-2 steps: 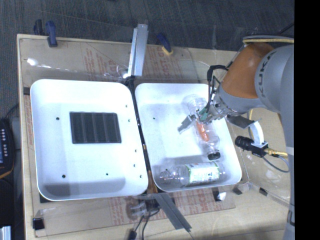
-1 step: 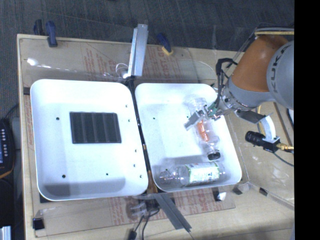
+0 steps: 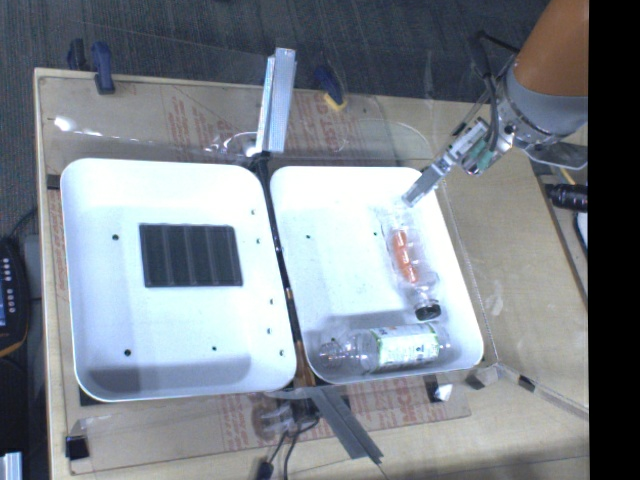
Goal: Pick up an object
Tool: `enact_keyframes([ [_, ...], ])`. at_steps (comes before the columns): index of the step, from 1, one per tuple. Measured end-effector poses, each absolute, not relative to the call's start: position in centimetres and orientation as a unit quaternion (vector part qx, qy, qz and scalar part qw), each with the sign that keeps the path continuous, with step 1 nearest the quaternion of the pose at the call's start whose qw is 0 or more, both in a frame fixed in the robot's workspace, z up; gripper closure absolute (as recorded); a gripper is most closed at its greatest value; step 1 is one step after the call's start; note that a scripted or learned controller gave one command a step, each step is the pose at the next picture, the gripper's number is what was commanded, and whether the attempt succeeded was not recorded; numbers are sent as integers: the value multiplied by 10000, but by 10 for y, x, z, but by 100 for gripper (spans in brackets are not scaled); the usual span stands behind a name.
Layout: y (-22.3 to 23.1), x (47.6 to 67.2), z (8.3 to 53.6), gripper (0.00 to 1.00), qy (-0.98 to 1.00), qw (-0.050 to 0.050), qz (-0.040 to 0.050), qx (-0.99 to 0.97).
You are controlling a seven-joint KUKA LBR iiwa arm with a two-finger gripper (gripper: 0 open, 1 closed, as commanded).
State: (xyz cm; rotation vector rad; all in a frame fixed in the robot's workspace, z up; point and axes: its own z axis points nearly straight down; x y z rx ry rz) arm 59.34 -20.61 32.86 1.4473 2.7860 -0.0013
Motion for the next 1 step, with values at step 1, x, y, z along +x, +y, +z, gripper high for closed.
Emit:
enact_keyframes([
  [1,-209,586,233,0,9138,-7,-4,4061],
])
